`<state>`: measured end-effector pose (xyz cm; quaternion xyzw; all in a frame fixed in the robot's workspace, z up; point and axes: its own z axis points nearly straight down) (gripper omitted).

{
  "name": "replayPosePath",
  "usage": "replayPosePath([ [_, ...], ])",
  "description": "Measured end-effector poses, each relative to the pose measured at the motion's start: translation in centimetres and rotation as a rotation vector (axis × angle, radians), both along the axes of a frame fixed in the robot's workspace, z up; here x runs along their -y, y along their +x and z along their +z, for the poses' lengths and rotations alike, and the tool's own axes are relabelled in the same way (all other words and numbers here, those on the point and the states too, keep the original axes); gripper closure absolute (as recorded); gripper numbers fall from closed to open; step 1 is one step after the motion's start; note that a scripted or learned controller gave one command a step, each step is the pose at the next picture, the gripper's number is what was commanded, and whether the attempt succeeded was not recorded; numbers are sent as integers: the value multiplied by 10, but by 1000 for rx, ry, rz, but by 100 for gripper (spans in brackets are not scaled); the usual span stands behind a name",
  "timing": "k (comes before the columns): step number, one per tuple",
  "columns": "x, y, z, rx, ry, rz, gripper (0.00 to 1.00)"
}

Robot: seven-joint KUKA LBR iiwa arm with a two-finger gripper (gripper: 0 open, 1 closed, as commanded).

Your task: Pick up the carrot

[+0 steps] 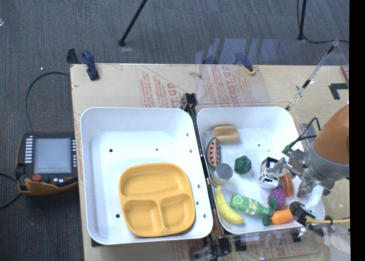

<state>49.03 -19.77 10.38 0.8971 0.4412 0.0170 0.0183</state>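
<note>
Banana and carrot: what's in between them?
In the camera view, the green bottle lies between the banana and the carrot, in the right bin.

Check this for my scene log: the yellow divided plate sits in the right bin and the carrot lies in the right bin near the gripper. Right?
Not quite. The camera view shows the yellow divided plate in the left bin. The carrot does lie in the right bin, near the gripper.
</note>
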Motion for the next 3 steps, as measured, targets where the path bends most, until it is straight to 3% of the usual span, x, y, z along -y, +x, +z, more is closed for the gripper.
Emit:
replayPosePath([
  [1, 1, 0, 0, -6, -7, 197, 0],
  [2, 5, 1, 0, -9, -27, 650, 0],
  [3, 10, 2, 0, -11, -36, 918, 0],
])
